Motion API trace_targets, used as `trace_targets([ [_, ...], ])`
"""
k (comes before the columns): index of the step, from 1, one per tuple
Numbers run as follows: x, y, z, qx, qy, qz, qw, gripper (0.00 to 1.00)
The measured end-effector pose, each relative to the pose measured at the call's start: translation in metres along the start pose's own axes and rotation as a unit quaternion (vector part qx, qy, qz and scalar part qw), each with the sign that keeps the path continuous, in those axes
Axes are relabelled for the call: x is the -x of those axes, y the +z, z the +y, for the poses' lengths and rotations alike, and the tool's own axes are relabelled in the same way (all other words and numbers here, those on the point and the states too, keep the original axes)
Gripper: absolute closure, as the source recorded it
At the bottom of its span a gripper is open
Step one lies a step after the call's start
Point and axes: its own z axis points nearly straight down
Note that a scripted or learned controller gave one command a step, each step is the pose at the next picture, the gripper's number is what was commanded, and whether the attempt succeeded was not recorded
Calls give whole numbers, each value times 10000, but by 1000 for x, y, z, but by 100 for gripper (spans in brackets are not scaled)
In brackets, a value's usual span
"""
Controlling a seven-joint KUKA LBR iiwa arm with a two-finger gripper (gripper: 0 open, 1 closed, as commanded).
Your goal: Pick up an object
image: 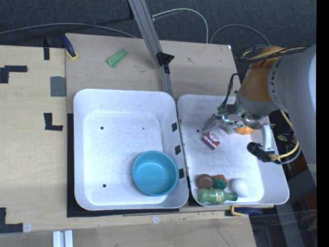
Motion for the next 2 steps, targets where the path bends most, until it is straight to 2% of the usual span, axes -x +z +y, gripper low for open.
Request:
trace_targets([
  [1, -1, -12, 1, 8, -7, 6, 10000, 100],
  [2, -2, -55, 5, 36, -2, 4, 10000, 100],
])
